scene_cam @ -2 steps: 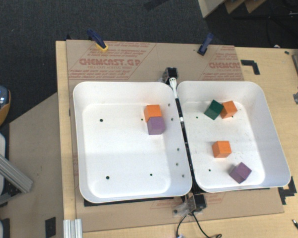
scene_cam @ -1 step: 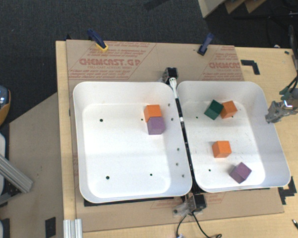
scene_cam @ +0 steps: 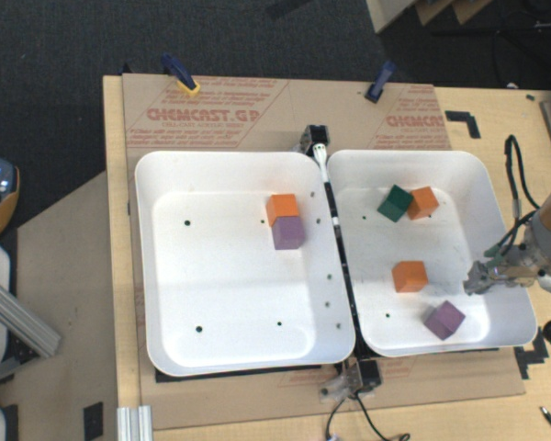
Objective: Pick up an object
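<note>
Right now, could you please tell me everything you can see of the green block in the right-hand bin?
The green block is a small, dark green cube with a matte, solid-coloured surface, possibly painted wood or foam. It sits on the floor of the right bin, toward its far side, turned at an angle to the bin walls. Its right side meets an orange block. Nothing rests on it, and the gripper is well away.

Left bin holds an orange cube (scene_cam: 282,208) touching a purple cube (scene_cam: 288,233); right bin: green cube (scene_cam: 395,203) touching orange block (scene_cam: 423,201), orange one (scene_cam: 410,276), purple one (scene_cam: 444,320).
</note>
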